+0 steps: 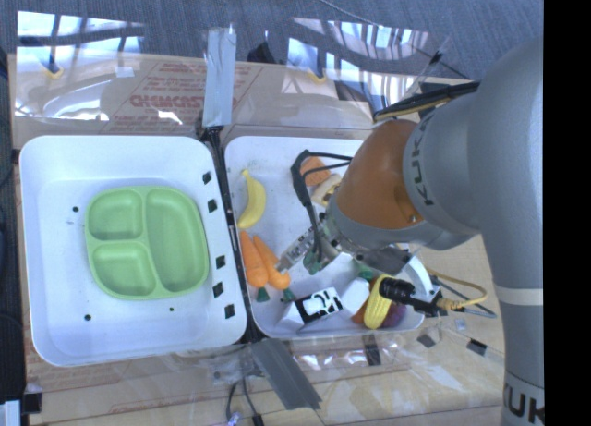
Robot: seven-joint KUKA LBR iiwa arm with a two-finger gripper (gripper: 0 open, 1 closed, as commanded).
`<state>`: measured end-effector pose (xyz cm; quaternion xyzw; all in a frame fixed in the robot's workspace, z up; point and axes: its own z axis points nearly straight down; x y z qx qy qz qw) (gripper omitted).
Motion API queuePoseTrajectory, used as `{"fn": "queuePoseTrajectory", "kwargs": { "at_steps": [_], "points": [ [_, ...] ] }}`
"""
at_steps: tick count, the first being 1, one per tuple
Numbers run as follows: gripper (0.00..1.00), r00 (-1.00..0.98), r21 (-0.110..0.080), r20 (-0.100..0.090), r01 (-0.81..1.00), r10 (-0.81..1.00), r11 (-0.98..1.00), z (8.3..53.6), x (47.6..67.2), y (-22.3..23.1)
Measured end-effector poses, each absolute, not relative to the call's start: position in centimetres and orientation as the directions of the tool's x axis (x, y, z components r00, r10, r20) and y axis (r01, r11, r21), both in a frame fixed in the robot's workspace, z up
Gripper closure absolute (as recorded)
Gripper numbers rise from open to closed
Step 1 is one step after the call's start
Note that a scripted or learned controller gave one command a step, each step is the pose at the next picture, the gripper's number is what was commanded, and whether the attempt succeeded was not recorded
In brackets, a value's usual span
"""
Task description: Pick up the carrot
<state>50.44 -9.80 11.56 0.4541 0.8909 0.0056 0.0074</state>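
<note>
Two bins side by side. Left bin (37, 258): divided plate (146, 242) at centre. Right bin (263, 318): banana (252, 199) at 10 o'clock by the dividing wall, carrot (260, 262) just below it at 8 o'clock. Gripper (305, 253) just right of carrot. Corn cob (378, 302) at 5 o'clock, under the arm (434, 184).
</note>
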Motion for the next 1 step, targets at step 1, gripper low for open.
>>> {"fn": "queuePoseTrajectory", "kwargs": {
  "at_steps": [1],
  "points": [
    [1.0,-0.333,0.0,0.001,0.943,0.943,0.333,19.22,48.08,-3.29]
  ]
}}
